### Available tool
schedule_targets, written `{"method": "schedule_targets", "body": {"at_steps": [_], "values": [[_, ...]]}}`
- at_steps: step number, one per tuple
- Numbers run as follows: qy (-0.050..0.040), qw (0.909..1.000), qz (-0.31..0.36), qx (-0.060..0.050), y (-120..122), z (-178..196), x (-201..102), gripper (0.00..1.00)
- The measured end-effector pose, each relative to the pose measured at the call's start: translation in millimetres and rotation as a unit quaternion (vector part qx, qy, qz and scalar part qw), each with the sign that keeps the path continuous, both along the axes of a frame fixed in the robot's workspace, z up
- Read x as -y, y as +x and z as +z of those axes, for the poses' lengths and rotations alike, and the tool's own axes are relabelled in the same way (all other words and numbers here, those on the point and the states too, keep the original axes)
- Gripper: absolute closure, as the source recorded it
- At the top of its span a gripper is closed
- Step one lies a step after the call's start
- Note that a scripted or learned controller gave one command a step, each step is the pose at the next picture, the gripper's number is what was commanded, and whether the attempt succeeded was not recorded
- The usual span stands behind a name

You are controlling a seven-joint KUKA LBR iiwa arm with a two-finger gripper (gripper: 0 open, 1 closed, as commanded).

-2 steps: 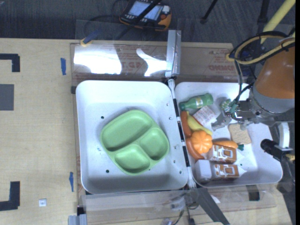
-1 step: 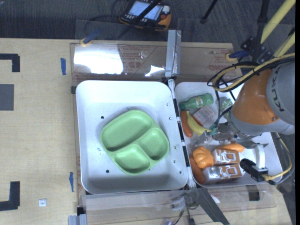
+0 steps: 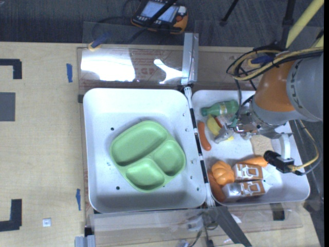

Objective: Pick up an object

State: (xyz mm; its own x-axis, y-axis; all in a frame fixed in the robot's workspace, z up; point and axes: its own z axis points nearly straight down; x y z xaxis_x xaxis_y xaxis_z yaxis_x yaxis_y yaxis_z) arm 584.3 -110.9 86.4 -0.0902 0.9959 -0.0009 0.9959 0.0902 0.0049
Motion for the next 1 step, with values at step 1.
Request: {"method": "schedule_targets", "body": {"at_steps": [1], "values": [[-0.0003, 1.0000, -0.001, 0.003, 1.5, 11.6, 0.3, 1.00]]}}
